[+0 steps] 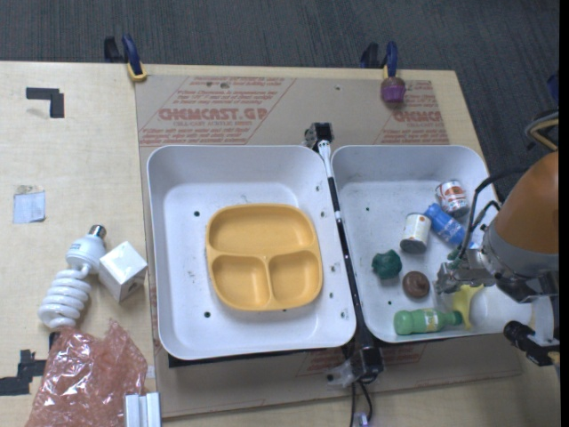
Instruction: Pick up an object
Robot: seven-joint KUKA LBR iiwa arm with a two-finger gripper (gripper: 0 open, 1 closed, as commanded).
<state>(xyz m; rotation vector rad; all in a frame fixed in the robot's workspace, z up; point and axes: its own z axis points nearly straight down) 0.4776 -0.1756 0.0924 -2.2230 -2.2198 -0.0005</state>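
The right bin (356,238) holds several small objects: a red-and-white can (452,195), a blue packet (444,224), a white cylinder (414,232), a dark green lump (386,264), a brown round piece (415,284), a green bottle (427,320) lying on its side, and a yellow item (464,303). My gripper (457,279) hangs low over the bin's right side, just above the yellow item and right of the brown piece. The arm's orange band (536,212) hides the bin's right wall.
The left bin (173,238) carries a yellow divided tray (264,256). On the bench to the left lie a spiral light bulb (71,283), a white cube (123,269) and crumpled pink plastic (84,376). A purple object (393,89) sits behind the right bin.
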